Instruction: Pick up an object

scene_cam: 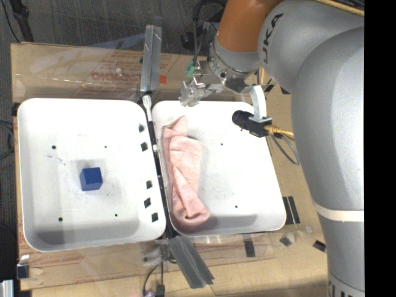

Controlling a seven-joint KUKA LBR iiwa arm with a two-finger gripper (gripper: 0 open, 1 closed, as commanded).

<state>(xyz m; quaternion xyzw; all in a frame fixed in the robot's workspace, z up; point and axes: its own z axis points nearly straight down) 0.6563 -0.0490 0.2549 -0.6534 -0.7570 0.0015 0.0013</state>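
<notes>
The gripper (pixel 193 94) hangs over the far rim of the right bin (pixel 260 166), just above the cloth's top end — nothing in its grasp. The pink cloth (pixel 184 172) lies along that bin's left wall. A blue cube (pixel 91 178) sits in the left bin (pixel 37 166) — well apart from the cloth.

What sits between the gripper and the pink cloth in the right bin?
Nothing visible. The gripper hangs over the far rim of the right white bin, and the crumpled pink cloth lies just beneath it along the bin's left wall.
</notes>
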